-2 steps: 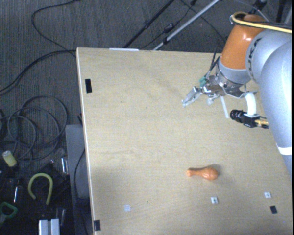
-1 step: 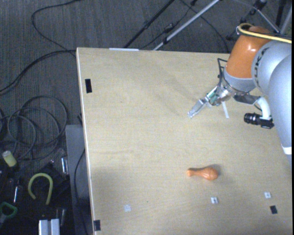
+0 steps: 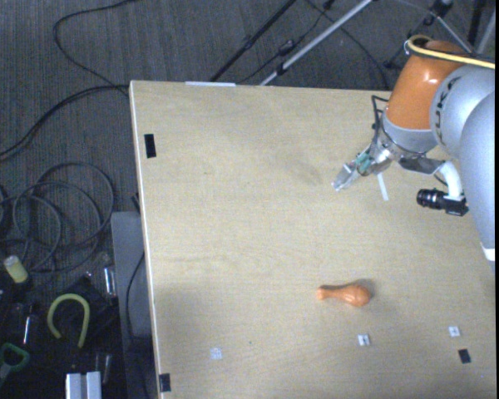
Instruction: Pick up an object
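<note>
The small orange pear-shaped object point(image 3: 346, 294) lies on its side on the pale wooden bench top point(image 3: 233, 223), near the front edge, with its thin end pointing left. The grey arm with the orange band point(image 3: 437, 98) comes in from the right, and its two-finger gripper point(image 3: 359, 173) is up above, well apart from the orange thing. Its shiny fingers point(image 3: 346, 178) are spread apart with nothing between them.

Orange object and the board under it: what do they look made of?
Orange object: likely soft rubber or plastic, smooth, matte, one bulbous end; too small to be sure. Board: pale wood or laminate, matte, faint grain.
</note>
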Controlling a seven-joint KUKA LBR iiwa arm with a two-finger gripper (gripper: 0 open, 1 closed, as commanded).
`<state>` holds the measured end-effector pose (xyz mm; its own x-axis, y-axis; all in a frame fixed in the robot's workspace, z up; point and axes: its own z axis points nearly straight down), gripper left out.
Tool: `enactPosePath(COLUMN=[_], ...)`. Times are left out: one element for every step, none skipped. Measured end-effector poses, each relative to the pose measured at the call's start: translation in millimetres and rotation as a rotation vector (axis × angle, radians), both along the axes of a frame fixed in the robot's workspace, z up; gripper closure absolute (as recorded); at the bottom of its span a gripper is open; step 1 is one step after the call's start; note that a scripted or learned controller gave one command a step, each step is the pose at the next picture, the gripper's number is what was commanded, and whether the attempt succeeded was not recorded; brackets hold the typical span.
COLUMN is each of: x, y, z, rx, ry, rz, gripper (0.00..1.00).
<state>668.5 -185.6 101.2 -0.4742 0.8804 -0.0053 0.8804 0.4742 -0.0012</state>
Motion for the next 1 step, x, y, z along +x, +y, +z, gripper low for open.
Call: enactPosePath(x=[0.4], y=[33.3], z=[73.5], rx=[0.001], ry=[-0.001], rz=[0.056], gripper=[1.00])
